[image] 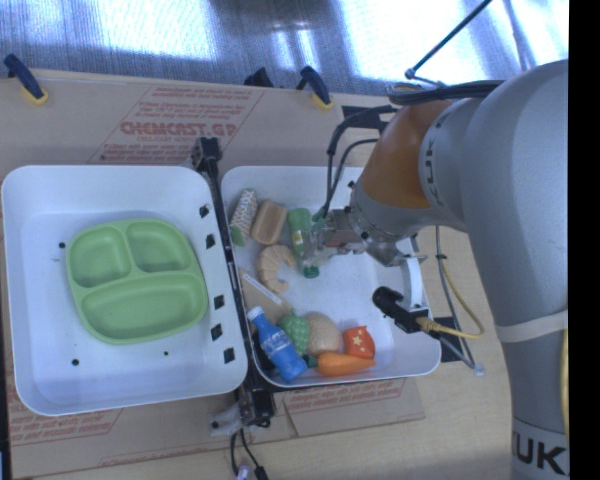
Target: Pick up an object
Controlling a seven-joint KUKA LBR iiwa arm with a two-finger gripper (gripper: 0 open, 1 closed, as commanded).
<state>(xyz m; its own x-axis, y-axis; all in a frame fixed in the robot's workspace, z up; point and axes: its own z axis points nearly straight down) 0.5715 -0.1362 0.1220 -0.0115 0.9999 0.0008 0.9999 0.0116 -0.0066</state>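
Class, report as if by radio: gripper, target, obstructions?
Gripper low in right bin, at green bottle. Grasp unconfirmed. Croissant and bread crowd close.

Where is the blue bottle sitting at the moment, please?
The blue bottle lies in the right bin, at its near left corner, just left of the broccoli.

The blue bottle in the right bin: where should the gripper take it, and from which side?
Probably grip the blue bottle across its body, coming from above. It lies flat, cap toward the divider; the bin wall and green toy crowd its sides, so it will be tight.
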